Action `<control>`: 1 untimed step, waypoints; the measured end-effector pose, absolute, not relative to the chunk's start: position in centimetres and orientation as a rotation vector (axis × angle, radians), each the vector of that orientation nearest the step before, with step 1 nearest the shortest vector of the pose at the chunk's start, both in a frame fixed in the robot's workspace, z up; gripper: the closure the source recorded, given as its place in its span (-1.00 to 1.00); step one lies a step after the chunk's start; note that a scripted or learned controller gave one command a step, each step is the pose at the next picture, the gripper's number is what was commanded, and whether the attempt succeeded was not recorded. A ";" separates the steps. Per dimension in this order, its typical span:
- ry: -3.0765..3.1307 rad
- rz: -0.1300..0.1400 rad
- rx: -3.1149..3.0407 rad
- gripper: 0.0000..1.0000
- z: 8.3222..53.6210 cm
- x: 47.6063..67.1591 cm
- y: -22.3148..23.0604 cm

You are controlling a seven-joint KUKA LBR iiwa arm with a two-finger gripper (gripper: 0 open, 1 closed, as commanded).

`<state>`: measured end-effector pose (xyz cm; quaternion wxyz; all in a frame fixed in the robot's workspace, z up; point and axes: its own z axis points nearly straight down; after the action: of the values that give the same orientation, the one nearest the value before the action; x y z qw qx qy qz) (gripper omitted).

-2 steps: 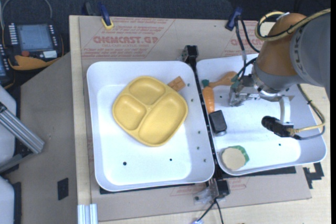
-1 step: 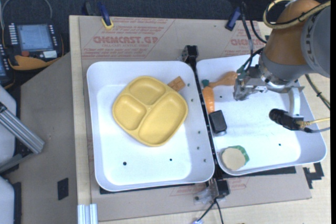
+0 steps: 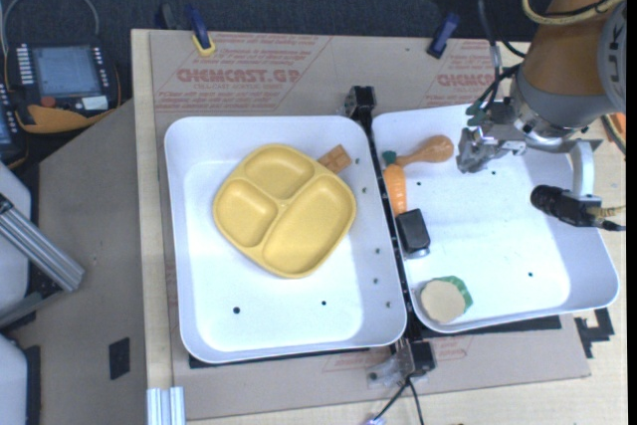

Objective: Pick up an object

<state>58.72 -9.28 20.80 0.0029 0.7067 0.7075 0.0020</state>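
Gripper sits over the far part of the right bin, hanging off the grey arm with the orange band that comes in from the right. Can't tell its grasp state from this angle (too small and dark to resolve); nothing visibly between the tips.

Closest object: tan wooden piece with rounded head, just left of the gripper, apart from it. Next to that, an orange carrot with green top, lying along the bin's left wall. Below the carrot, a black block, touching or nearly so. Near front-left corner of same bin: round tan item with green edge.

Left bin holds a yellow divided plate, three compartments, with a small brown piece at its far right rim.

Both bins sit on a cardboard sheet.
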 end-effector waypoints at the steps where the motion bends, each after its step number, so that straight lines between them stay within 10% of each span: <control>1: 2.228 0.004 2.215 1.00 20.3 60.0 -4.0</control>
<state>60.05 -3.99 20.32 -0.0001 0.7049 0.7093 0.0012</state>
